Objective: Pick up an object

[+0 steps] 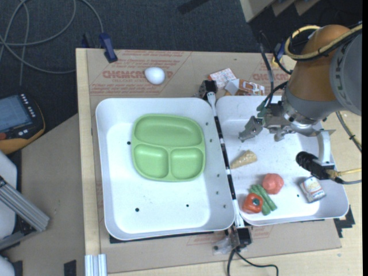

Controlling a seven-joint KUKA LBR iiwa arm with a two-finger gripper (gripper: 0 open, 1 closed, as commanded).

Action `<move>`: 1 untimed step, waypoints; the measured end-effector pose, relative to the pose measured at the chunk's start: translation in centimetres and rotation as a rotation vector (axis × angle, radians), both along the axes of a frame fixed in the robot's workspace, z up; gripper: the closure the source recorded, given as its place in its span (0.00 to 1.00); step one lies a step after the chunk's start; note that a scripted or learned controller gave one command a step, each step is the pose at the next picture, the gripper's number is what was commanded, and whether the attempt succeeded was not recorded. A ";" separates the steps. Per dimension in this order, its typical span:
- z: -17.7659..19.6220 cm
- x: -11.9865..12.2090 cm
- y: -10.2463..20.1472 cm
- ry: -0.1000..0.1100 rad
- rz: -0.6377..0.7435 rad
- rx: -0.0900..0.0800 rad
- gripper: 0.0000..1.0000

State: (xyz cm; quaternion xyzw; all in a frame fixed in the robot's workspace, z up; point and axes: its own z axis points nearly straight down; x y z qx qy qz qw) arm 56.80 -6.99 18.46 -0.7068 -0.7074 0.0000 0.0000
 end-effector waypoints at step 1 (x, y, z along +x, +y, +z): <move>-9.0 -5.7 -3.3 0.004 -0.003 0.000 0.00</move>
